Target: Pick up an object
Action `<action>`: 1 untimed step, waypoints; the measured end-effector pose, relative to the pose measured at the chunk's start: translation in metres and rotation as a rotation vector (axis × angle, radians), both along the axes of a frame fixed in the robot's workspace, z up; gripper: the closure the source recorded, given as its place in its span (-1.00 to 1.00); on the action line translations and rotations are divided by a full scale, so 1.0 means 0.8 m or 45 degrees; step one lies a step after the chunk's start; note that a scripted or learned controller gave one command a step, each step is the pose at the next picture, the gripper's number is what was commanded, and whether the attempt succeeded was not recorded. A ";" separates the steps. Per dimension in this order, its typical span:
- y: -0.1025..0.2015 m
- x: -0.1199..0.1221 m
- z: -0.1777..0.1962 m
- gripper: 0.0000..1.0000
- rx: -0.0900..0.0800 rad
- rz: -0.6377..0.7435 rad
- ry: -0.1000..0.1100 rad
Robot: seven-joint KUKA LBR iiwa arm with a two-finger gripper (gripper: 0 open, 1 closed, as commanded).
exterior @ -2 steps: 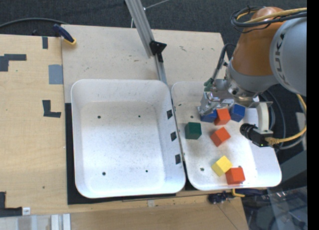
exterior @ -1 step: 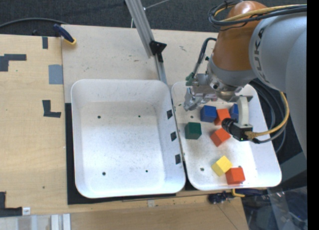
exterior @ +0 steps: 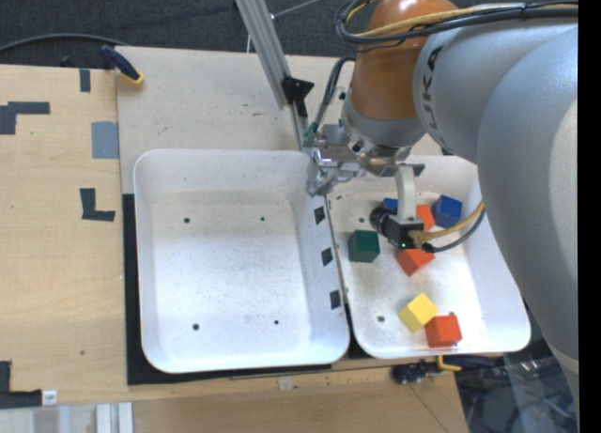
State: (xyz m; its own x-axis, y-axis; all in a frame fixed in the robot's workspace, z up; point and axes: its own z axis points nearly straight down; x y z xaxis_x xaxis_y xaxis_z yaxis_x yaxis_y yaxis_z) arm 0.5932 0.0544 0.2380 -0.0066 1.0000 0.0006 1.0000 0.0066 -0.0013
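As right bin (exterior: 380, 288) holds green block (exterior: 363, 246), yellow block (exterior: 419, 311)

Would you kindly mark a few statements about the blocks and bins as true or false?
1. The green cube lies in the right-hand bin. True.
2. The yellow block touches the green cube. False: they sit apart, the yellow block nearer the front rim.
3. The blue block rests on top of the green cube. False: it lies on the bin floor, apart from the cube.
4. A red block sits right beside the yellow block. True.
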 end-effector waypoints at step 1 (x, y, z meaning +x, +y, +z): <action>0.056 0.022 -0.004 1.00 0.000 -0.001 0.000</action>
